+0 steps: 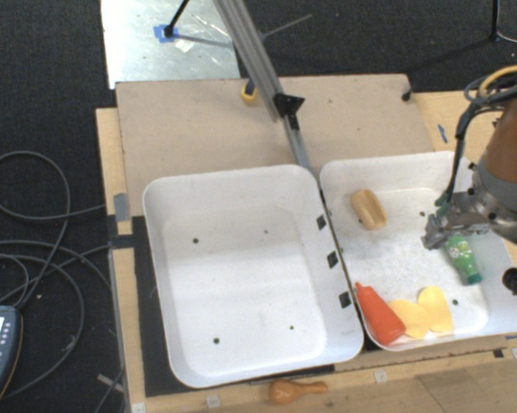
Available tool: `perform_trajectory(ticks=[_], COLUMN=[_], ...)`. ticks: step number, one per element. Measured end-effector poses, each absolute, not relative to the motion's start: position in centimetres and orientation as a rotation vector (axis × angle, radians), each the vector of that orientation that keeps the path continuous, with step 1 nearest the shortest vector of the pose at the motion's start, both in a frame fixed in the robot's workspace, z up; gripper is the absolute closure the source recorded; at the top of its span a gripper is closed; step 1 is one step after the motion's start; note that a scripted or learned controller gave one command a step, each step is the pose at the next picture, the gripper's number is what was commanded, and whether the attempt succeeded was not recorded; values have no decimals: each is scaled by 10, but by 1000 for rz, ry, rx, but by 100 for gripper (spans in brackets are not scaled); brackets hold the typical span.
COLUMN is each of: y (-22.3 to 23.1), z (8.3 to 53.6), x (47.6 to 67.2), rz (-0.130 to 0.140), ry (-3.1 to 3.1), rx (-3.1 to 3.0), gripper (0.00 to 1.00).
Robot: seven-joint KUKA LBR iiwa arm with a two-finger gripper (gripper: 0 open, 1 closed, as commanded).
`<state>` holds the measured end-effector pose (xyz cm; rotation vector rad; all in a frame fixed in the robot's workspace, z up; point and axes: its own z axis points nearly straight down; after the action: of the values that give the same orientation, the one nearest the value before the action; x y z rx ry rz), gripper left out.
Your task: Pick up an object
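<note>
In the right-hand bin (391, 176), the gripper (442, 230) is seen low over the floor near the right wall, just beside the upper end of a green bottle (465, 260). Whether that bottle is pinched cannot be told, as the hand's state is hidden by the wrist. A tan block (368, 209) lies near the bin's upper left. An orange carrot-like piece (379, 315) and two yellow pieces (426, 312) are gathered along the front wall. The left-hand bin (164, 200) is set touching alongside.
</note>
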<state>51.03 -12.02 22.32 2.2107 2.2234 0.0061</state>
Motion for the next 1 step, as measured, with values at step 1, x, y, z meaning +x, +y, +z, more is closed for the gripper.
perform_trajectory(ticks=[1], y=[-76], z=[221], x=[512], rz=[4], ry=[2232], rx=[2210], gripper=[100])
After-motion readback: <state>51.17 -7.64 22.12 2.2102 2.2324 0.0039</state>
